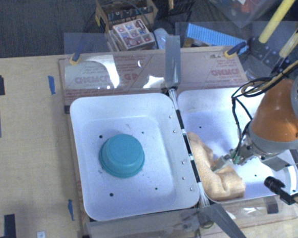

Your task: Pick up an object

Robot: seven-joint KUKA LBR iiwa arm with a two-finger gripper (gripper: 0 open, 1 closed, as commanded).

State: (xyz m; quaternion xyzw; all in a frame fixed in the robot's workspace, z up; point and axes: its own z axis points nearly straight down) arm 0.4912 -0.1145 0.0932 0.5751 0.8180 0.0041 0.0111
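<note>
gripper [225, 160] low in the right bin [209, 106], at the tan sponge [215, 175]; grip state cannot be told; no lift evident, pick not yet done; teal bowl [122, 155] untouched in the bin left of it.

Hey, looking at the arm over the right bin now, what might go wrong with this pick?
1. The pincer sits at the edge of the tan sponge, so it may only pinch a corner and slip.
2. The sponge lies against the divider wall, leaving little room on that side.
3. The teal bowl is in the other bin, likely unaffected.
</note>
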